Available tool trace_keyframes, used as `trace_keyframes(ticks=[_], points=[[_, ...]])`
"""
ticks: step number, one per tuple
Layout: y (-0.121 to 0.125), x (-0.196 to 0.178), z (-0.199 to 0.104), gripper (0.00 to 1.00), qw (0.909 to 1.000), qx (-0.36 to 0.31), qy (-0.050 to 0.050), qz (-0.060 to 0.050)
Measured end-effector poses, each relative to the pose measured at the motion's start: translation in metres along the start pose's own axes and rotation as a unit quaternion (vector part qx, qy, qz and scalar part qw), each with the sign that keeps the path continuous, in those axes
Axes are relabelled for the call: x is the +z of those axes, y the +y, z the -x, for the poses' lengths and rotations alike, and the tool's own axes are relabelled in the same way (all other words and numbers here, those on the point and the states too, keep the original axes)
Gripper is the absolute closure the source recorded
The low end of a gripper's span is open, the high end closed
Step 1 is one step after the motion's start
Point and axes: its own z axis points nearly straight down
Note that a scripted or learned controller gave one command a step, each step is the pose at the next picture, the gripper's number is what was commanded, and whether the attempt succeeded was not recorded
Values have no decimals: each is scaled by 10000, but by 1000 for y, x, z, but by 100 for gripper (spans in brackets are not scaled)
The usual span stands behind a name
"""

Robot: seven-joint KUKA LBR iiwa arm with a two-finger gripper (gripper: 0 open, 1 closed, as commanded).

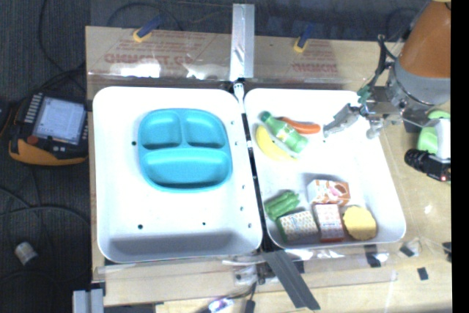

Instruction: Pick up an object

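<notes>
End effector [350,120] hangs at 3 o'clock over the right bin [386,165], whether open or shut cannot be told, nothing seen in it; bottle [283,134], banana [268,145] and carrot [302,126] lie just beside it toward 9; blue tray [183,147] in left bin [117,179].

Red printing seen on cardboard sheet [176,55] behind bins, in two patches, left one at [143,59] and right one at [315,67]; letters too blurred and washed out by glare to be read. Lit screen on handheld pendant [51,128] at left of bench; content not legible. Printed patterns noted on small packages [327,194] in right bin [388,179]; no words made out. No brand, number or sign readable anywhere.
</notes>
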Motion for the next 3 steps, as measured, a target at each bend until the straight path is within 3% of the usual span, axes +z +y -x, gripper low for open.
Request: trace_keyframes(ticks=[1,2,3], points=[[-19,131,-23,0,9998,-182,3,-7],[69,157,-20,0,9996,296,-11,-6],[15,82,22,0,9998,186,-14,-1]])
